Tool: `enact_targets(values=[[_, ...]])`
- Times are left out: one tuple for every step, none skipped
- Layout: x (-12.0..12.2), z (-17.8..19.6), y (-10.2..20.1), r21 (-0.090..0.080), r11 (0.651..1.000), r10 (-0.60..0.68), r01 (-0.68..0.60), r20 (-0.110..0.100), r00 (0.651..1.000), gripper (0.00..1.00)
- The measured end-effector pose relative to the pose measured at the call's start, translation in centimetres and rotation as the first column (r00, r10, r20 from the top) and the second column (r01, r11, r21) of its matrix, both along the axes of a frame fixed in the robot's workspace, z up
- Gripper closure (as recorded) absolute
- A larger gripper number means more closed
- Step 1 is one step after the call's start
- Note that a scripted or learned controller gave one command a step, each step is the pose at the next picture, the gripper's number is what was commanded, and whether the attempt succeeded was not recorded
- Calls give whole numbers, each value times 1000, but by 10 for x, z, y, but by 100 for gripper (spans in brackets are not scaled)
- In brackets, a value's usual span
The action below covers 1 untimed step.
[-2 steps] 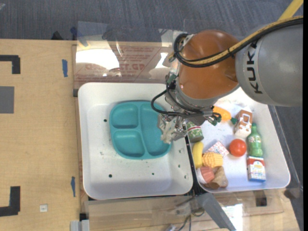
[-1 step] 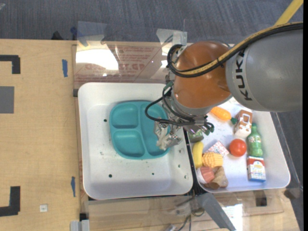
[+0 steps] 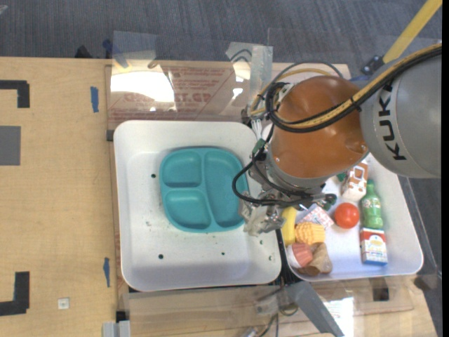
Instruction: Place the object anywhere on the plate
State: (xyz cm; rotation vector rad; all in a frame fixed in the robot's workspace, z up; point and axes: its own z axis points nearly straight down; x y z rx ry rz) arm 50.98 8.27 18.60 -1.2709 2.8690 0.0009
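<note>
White bin (image 3: 133, 258): plate (image 3: 200, 188) apparently just beside jaws.

Workbench on grey carpet

Dark grey carpet (image 3: 210, 9) fills the top of the frame; a pale wooden benchtop (image 3: 52, 188) spans the left, marked with black tape (image 3: 19, 93) and small blue tape strips (image 3: 94, 99).

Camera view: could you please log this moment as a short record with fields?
plate: teal, three compartments, in the left bin
on plate: nothing visible
gripper: low by the plate's right edge
right bin: holds a tomato, green bottle, small carton, corn
</note>
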Motion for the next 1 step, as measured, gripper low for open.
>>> enact_targets(values=[[2,10,2,3,1000,0,0,6,1000,100]])
